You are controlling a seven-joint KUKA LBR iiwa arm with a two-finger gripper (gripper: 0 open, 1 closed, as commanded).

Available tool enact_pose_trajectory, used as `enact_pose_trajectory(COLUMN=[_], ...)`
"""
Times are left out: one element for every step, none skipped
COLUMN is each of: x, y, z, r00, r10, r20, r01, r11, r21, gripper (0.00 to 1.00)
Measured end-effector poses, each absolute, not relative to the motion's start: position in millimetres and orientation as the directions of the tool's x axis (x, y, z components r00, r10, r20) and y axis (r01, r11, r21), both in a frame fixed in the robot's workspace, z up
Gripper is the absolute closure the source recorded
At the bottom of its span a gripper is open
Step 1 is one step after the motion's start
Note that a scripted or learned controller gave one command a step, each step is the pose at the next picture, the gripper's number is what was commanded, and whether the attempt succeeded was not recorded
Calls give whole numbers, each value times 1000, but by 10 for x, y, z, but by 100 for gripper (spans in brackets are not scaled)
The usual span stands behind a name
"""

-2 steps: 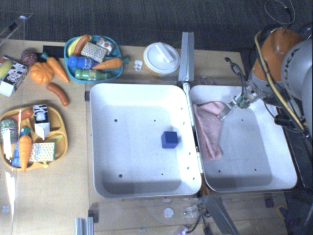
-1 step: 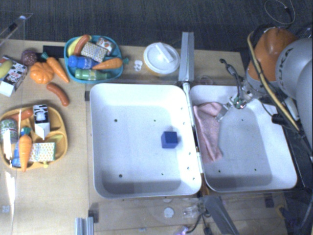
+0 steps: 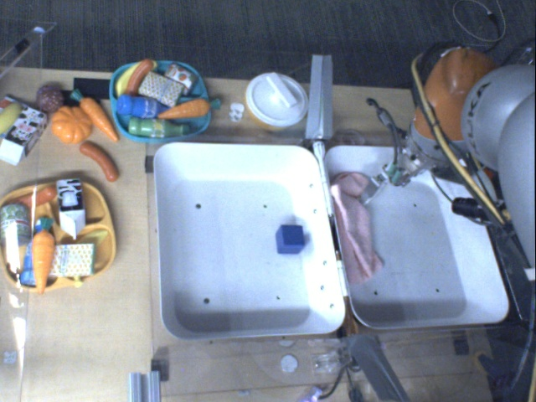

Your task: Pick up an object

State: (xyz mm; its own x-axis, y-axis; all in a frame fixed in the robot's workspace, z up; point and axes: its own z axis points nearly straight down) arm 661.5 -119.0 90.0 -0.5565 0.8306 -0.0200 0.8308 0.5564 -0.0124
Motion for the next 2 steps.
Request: enact_pose_trajectory(x=[6467,6557], y=[-1642,-1240], z=[918,889], r00=[-852,-948], r10=[523,317], r20=[-11,-8], r01=[523,317], r11=[852,948], r21=[4,-2], gripper=[0,0])
